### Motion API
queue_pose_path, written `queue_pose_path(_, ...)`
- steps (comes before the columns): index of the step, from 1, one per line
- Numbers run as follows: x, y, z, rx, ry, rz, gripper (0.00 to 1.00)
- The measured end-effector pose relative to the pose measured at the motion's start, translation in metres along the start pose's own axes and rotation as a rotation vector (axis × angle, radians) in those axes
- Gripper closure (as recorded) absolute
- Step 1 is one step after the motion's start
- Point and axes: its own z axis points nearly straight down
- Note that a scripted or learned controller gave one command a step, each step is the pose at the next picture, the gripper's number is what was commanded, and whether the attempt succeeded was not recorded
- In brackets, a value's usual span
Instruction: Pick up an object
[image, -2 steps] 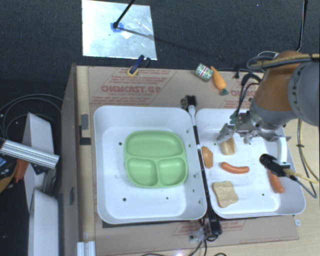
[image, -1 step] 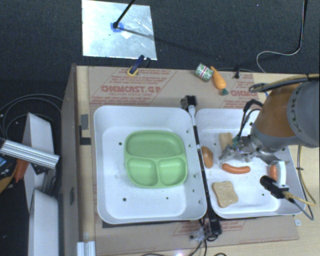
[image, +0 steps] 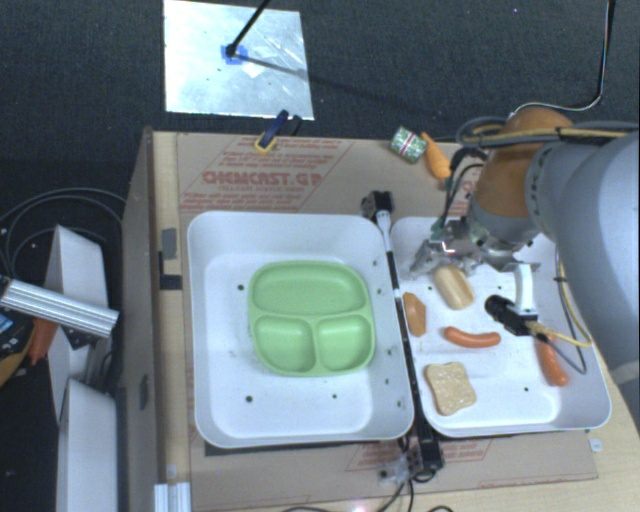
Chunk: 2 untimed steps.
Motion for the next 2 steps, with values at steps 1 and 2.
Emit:
queue_pose_path(1,-0.0003,0.0009,-0.011,-0.002,-0.001,-0.002,1.0)
queue_pose_path(2,-0.0004,0.0008,-0.0109,-0.002,-0.001,-0.003,0.0)
